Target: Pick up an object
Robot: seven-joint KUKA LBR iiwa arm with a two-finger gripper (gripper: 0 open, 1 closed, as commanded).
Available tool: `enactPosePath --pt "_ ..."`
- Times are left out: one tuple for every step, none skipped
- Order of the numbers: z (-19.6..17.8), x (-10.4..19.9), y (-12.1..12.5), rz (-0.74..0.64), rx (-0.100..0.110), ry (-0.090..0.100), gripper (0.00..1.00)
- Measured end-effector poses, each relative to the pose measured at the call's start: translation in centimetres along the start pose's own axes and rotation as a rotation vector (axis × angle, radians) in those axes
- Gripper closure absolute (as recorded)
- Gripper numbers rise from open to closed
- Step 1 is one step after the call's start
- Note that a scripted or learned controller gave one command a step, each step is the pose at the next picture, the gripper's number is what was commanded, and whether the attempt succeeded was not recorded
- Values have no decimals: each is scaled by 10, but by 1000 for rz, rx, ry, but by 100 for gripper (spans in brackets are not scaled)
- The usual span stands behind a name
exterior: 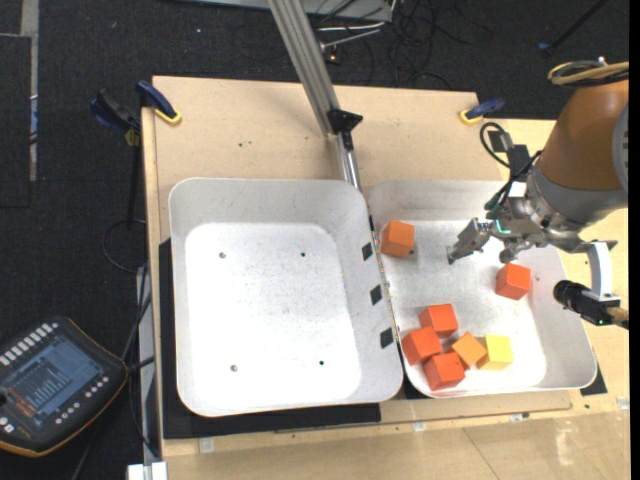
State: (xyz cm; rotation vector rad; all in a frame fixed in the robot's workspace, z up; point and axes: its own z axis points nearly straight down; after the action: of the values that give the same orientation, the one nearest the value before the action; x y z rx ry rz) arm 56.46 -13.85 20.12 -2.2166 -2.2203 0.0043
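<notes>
Several cubes lie in the right bin (566,366). An orange cube (399,238) sits alone near its left wall. A red-orange cube (513,281) rests at the right, just below the wrist. At the bin's front, three red-orange cubes (439,319) (421,344) (445,369) crowd together with an orange one (468,349) and a yellow one (498,349). My gripper (483,249) hangs over the bin's middle, between the lone orange cube and the right-hand cube. Its fingers are spread, open, with nothing between them.
The left bin (180,200) adjoins the right bin along a shared edge with black clips (377,293). A slanted metal pole (305,53) comes down to the bins' back junction. Clamps (160,103) (480,110) grip the board's back corners. A teach pendant (50,380) lies at lower left.
</notes>
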Motion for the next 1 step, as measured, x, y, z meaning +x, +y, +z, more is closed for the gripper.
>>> enactPosePath --pt "-2 0 1 2 -3 -1 0"
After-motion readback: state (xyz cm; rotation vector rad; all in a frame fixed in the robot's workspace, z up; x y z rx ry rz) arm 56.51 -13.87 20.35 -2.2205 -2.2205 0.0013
